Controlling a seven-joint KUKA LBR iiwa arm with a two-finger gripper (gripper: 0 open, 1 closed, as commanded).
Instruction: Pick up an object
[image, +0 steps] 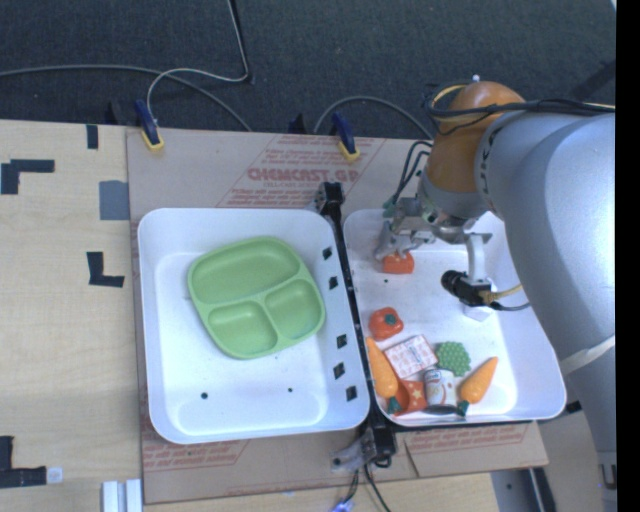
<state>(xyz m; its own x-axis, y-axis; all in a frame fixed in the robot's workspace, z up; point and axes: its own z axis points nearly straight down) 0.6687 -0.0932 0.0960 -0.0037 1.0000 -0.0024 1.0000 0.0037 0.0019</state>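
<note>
Gripper (397, 243) fingertips hidden against orange toy (399, 263)

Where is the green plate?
The green plate lies in the left bin, toward its upper middle, across the divider from the toy food in the right bin.

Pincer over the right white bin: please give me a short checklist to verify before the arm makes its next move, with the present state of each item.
1. Pincer is above the right shallow white bin: ok.
2. A target lies near it, the small orange-red toy piece just below the pincer: ok.
3. That piece is between the pincer's tips: cannot tell.
4. Target is apart from the other toys, such as the round orange tomato-like toy lower down: ok.
5. Green three-compartment plastic plate is out of the way, in the left shallow white bin: ok.
</note>
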